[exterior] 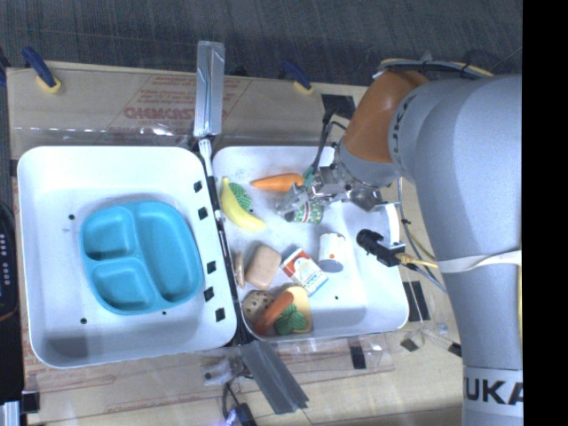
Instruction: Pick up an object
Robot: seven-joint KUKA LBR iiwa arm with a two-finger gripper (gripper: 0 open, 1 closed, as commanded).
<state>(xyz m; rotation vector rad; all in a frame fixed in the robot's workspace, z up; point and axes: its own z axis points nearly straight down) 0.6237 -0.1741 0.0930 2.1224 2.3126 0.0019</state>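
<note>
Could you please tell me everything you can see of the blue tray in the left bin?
The blue tray is a rounded, light-blue divided plate that looks like plastic, with three compartments: two smaller on its left, one larger on its right. It lies flat and upright on the floor of the left bin, near the middle, with nothing visibly in it.

Two bins are sitting side by side on the desk [106, 105]. A divided tray [139, 256] is lying in the left bin [53, 176]. In the right bin [377, 304], a banana [238, 206] is lying by the left wall, a carrot [277, 183] behind it. A bread roll [262, 265] and small carton [306, 272] are sitting mid-bin, a cup [332, 250] to their right. The gripper [312, 199] is hanging over the bin's rear part.
</note>
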